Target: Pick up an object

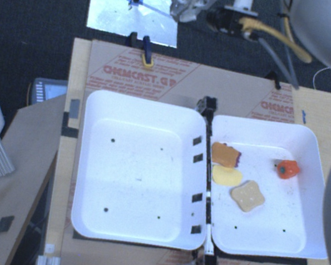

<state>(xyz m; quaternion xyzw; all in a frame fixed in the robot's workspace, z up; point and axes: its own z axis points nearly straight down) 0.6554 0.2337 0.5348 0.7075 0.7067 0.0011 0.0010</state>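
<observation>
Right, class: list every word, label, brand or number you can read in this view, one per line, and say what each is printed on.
"CHEMCAST GP": red print on the brown sheet under the bins, behind the left bin.
"CHEMCAST GP": the same print again, slanted, behind the right bin; only partly legible.
Faint red print at the sheet's front edge: too blurred to read.

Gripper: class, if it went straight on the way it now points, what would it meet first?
Probably the shiny sheet beyond the bench: the gripper points down at its right edge, short of both bins. Depth is unclear, so this is a guess.
</observation>
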